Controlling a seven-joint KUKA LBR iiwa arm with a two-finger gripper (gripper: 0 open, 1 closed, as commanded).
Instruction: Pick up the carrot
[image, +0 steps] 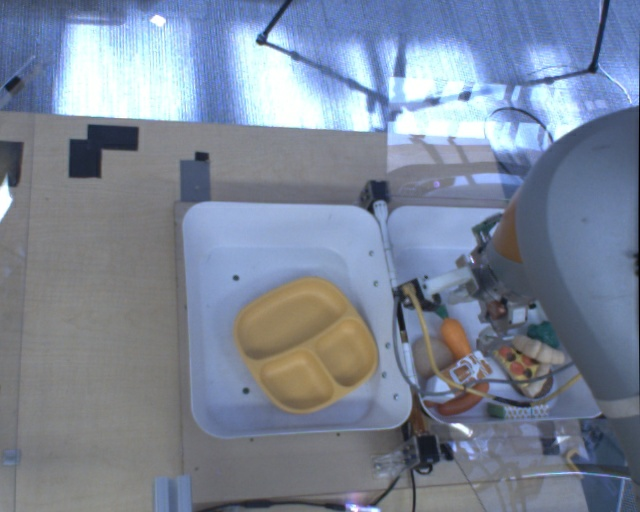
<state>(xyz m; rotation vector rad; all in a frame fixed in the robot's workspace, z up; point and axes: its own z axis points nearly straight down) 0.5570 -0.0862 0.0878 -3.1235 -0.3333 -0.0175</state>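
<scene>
The carrot (456, 337) is a short orange piece lying in the right bin (430, 240), near the bin's middle. My gripper (496, 304) hangs over the same bin, just right of the carrot and slightly behind it. The large grey arm covers much of the bin's right side. I see nothing held in the gripper.
Near the carrot lie a reddish sausage (460, 403), a small card-like item (468, 370), a pizza slice (522, 362) and a green piece (545, 333). The left bin (215, 300) holds a yellow divided plate (305, 345). Cables run along the divider between the bins.
</scene>
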